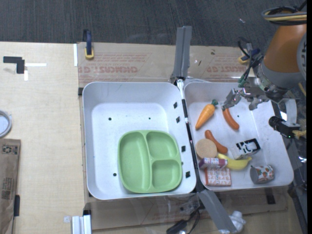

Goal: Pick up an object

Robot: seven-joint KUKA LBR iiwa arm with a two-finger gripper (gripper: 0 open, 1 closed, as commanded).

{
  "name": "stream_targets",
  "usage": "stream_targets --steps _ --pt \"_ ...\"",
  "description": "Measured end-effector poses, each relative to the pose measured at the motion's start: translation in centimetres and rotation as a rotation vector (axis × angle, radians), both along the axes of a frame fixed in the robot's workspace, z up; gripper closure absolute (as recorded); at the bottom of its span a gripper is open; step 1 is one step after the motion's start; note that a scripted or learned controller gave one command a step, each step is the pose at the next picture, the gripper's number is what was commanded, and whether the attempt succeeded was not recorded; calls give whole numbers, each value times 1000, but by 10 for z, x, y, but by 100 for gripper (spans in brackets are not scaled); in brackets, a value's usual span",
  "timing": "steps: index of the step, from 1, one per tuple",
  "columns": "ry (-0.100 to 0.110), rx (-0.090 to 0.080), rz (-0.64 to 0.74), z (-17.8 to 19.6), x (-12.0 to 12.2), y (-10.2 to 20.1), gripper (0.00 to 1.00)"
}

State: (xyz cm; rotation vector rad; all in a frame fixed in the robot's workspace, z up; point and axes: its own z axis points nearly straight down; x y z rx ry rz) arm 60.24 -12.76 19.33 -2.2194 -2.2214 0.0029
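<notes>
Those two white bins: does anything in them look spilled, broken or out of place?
Nothing looks spilled or broken. The toy food is just jumbled in the right bin: a carrot, a banana and a small box lie at all angles, some touching. The green divided plate sits flat in the left bin, slightly askew.

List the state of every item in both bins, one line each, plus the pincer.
Green divided plate: flat in the left bin, compartments bare.
Carrot: lying tilted in the right bin, untouched.
Orange sausage: lying just under the pincer.
Banana: lying beside the round cracker.
Red-and-white box: lying flat.
Small can: on its side.
Pincer: above the right bin, holding nothing visible.
</notes>
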Motion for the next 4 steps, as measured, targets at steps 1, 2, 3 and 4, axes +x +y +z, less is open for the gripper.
stream_targets --steps 1,2,3,4 --pt "-1 -1 -15 -102 12 -30 0" --pt "-1 -1 -17 -93 12 -31 100" --pt "-1 -2 -284 10 26 4 100" --pt "0 -3 -358 137 13 -38 100"
